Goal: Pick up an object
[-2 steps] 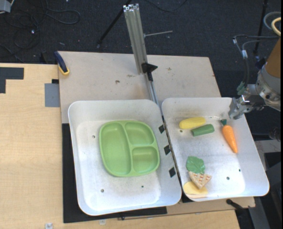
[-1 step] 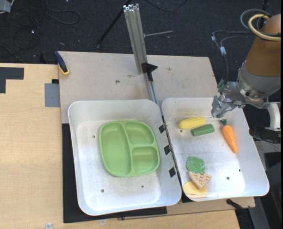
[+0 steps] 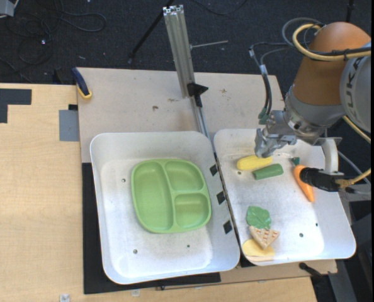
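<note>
Although the arm (image 3: pixel 328 68) reaches in from the right and blocks much of its own wrist, the gripper (image 3: pixel 270 145) is seen low over the far part of the right bin (image 3: pixel 328 247), directly above the yellow corn-shaped toy (image 3: pixel 253 163). Whether it is spread or closed cannot be told from this angle, and nothing is visibly held in it. The yellow toy lies on the bin floor, with a dark green block (image 3: pixel 267 172) touching or just beside it on the near side. To the right of these, an orange carrot-like piece (image 3: pixel 304 182) lies near the bin's right wall, beside a dark fitting on the arm's cabling. Nearer the front of the same bin sit a green leafy piece (image 3: pixel 258 216), a tan wedge (image 3: pixel 264 236) just below it, and a pale yellow piece (image 3: pixel 257 250) at the front rim. The left bin (image 3: pixel 111 244) holds a green divided tray (image 3: pixel 171 195), lying flat. An upright metal post (image 3: pixel 179 49) stands behind the bins.
</note>
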`<act>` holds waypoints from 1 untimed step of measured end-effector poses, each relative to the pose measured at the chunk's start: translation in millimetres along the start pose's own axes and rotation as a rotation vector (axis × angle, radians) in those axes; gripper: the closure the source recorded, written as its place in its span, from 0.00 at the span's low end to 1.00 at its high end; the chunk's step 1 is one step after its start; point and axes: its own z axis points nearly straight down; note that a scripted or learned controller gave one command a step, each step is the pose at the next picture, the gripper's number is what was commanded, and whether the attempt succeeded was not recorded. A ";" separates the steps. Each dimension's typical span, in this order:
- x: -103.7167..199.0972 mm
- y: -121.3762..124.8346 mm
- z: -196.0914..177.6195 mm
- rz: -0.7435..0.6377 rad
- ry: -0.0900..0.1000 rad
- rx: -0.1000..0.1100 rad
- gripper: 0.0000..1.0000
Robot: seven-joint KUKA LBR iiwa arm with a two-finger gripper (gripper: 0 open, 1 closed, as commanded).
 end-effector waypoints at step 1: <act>56.6 12.7 15.0 -0.001 0.000 0.001 1.00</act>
